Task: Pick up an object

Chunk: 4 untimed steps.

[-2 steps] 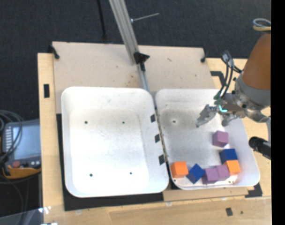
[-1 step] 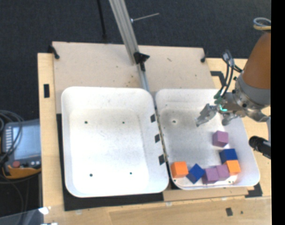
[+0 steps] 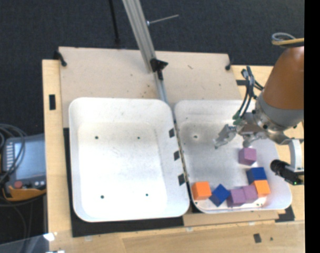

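Observation:
My gripper (image 3: 235, 138) hangs over the middle of the right bin (image 3: 202, 120), open, with nothing between its fingers. One finger (image 3: 222, 137) points left and down. A small purple cube (image 3: 248, 156) lies on the bin floor just below and to the right of the gripper, apart from the fingers. Along the bin's front edge sit a blue block (image 3: 257, 174), an orange block (image 3: 262, 187), a purple block (image 3: 243, 195), a second blue block (image 3: 220, 194) and a second orange block (image 3: 201, 190).
The left bin (image 3: 123, 157) stands beside the right one, with a raised rim between them. A slanted metal rail (image 3: 141, 33) rises behind the bins. The arm's orange and grey body (image 3: 286, 88) looms over the right bin's far right corner.

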{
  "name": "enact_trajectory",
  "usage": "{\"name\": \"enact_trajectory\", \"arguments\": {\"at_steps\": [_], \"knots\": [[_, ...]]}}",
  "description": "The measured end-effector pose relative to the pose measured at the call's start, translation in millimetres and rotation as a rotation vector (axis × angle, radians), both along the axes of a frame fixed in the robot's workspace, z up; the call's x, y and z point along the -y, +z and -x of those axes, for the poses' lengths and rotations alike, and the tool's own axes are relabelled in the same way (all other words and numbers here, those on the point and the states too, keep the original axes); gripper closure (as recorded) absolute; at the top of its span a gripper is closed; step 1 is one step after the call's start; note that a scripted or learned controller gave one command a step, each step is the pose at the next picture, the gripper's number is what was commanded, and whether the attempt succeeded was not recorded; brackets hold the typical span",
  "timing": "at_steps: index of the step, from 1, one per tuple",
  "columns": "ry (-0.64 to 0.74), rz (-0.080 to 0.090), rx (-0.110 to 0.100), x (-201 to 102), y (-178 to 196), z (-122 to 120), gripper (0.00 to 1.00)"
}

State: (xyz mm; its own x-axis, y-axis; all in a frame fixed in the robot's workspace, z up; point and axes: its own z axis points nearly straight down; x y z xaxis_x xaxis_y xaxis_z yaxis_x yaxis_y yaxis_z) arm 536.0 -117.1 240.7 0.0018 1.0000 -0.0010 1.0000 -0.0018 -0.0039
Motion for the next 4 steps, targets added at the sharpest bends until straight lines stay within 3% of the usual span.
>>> {"name": "enact_trajectory", "arguments": {"at_steps": [2, 3, 4], "knots": [[0.001, 0.0, -0.002, 3.7, -125.3, 5.2, 0.0], [-0.007, -0.001, 0.008, 4.2, -110.8, 2.8, 1.0], [0.003, 0.0, 0.01, 0.2, -61.0, 8.9, 1.0]]}}
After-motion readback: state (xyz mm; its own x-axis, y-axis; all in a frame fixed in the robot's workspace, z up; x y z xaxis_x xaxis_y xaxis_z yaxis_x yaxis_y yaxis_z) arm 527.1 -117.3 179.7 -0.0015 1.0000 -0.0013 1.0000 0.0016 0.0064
